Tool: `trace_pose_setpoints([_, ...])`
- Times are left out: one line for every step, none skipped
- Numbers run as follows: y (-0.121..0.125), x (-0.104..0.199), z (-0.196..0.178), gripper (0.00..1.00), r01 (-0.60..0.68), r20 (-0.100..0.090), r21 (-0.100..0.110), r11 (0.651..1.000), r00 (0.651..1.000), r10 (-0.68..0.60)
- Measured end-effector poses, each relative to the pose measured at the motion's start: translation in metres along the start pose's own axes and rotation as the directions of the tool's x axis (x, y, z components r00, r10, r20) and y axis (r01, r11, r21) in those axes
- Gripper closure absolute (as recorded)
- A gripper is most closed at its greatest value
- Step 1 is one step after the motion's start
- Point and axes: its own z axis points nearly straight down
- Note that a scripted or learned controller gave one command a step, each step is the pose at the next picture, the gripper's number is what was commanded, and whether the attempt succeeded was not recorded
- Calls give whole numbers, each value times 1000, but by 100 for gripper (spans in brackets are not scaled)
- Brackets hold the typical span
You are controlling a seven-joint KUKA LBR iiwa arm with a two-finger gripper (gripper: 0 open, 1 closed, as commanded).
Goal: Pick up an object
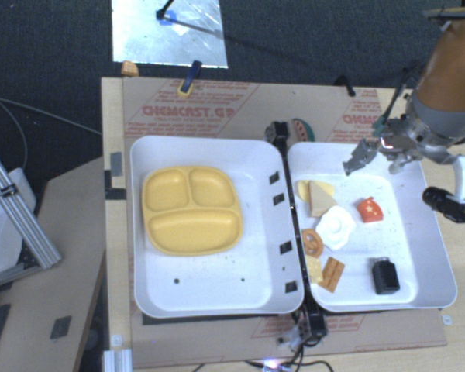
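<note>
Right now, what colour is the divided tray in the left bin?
Pale yellow; the divided tray shows clearly in the camera view.

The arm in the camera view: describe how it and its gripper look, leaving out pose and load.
The arm is a thick rounded body with an orange-brown band over a grey wrist section. Below it sits a grey metal gripper with angular, darker parts and a small reddish light near its base. A black fitting juts out beside the wrist. No markings are readable.
</note>
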Motion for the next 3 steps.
trace_pose_setpoints([-52,-42,110,0,-7,-1,12,1000,1000,7])
trace_pose_setpoints([-10,-70,178,0,-3,1,-1,1000,1000,3])
trace_pose_setpoints([16,-107,126,0,-3,4,-6,1000,1000,3])
